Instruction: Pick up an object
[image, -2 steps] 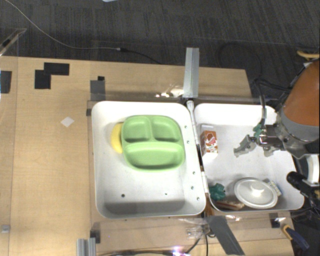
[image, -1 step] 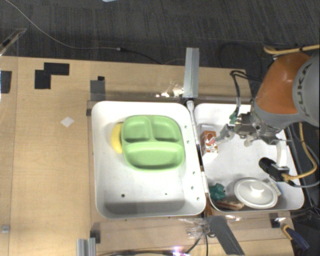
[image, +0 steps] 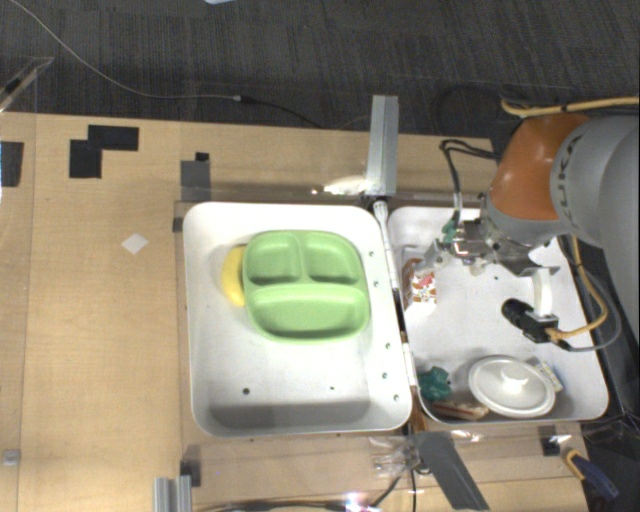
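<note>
My gripper (image: 452, 243) is low in the far part of the right bin (image: 580, 400), reaching in from the right. Just left of it and nearer the camera, a small white object with red marks (image: 424, 287) lies by the bin's left wall, apart from the gripper. A white round bowl (image: 512, 385) rests at the near edge of the right bin. Beside the bowl are a teal object (image: 434, 383) and a brown piece (image: 460, 409). A green divided plate (image: 304, 283) lies in the left bin (image: 290, 400), partly covering a yellow object (image: 232, 277).
A metal post (image: 383, 145) stands behind the divider between the two bins. The wooden bench (image: 90, 330) stretches away to the left, with black markers (image: 100, 148) at its far side.
</note>
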